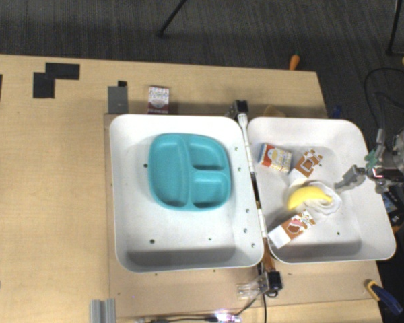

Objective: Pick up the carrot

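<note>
Wooden bench [54, 200] — two white bins [182, 128]

Slim grey metal two-finger gripper [347, 180], small teal fitting and silvery metal wrist block behind, dark cables trailing alongside.

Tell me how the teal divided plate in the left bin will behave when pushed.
The teal plate looks like rigid moulded plastic, so it should stay stiff. Lying flat on the left bin's smooth floor, it would likely slide rather than tip or roll. Its low rounded rim may be hard to pinch.
</note>
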